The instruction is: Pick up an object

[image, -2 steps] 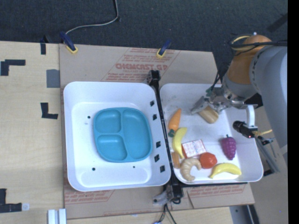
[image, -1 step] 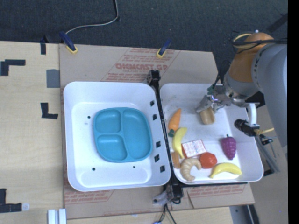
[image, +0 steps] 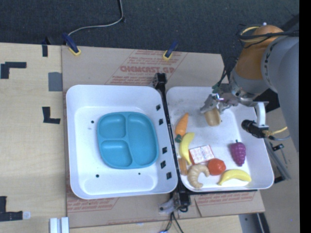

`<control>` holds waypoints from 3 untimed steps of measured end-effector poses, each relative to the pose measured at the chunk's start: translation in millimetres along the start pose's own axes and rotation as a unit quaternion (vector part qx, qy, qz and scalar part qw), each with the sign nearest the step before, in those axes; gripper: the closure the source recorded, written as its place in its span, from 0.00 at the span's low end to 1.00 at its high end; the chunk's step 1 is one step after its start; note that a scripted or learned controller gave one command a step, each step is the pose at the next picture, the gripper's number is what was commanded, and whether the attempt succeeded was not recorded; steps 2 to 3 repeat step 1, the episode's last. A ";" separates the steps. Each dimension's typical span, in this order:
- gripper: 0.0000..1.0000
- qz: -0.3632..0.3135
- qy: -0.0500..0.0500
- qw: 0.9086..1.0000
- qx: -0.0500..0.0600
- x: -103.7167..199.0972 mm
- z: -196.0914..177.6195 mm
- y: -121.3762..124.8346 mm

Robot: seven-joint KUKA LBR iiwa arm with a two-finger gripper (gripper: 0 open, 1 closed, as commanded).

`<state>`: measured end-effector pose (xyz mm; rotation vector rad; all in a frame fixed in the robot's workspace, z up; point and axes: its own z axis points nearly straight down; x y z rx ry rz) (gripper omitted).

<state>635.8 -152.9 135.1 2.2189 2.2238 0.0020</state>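
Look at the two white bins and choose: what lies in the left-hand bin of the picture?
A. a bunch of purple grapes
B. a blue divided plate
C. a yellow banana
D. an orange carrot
B: the blue divided plate lies alone in the left bin, while the toy foods sit in the right bin.

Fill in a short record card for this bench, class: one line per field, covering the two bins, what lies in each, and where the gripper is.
left bin: holds a blue divided plate
right bin: holds toy food
items in right bin: carrot, two bananas, purple grapes, tomato, croissant, red and white packet
gripper: over the far part of the right bin
under gripper: a small tan object; whether it is held cannot be told
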 end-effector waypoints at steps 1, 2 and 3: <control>1.00 0.000 0.000 1.000 0.000 79.0 -49.3 5.6; 1.00 0.000 0.000 1.000 0.000 79.0 -49.3 5.6; 1.00 0.000 0.000 1.000 0.000 79.0 -49.3 5.6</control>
